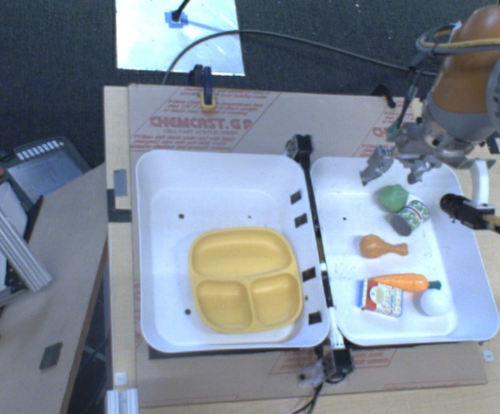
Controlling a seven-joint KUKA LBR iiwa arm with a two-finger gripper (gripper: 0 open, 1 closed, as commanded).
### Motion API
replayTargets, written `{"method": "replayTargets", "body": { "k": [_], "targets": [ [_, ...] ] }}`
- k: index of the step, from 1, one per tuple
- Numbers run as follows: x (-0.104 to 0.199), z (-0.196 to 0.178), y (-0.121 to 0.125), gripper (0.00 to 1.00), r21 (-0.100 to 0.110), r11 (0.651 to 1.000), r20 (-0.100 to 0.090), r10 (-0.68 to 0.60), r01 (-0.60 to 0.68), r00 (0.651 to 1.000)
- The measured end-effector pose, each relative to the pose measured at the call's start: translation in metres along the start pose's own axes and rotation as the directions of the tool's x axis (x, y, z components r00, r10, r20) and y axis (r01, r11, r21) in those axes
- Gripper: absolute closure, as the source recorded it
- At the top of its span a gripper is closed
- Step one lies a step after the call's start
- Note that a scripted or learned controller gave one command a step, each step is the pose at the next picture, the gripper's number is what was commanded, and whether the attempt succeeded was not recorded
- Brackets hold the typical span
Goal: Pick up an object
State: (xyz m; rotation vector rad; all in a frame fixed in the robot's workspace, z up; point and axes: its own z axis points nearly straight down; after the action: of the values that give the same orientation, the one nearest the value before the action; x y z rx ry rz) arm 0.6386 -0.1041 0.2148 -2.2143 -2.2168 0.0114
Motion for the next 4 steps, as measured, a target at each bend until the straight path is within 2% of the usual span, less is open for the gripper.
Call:
{"method": "replayTargets", "body": {
  "k": [1, 3, 4],
  "targets": [
    [0.0, -0.007, 0.002, 0.0, -0.012, 1.0, 0.001, -0.002, 0.002, 1.0],
    [0.001, 0.109, 0.014, 0.0, -0.008, 1.0, 0.001, -0.003, 0.003, 1.0],
    [0.002, 0.131, 0.015, 0.0, -0.011, 1.0, 0.001, -0.003, 0.003, 1.0]
  ]
}}
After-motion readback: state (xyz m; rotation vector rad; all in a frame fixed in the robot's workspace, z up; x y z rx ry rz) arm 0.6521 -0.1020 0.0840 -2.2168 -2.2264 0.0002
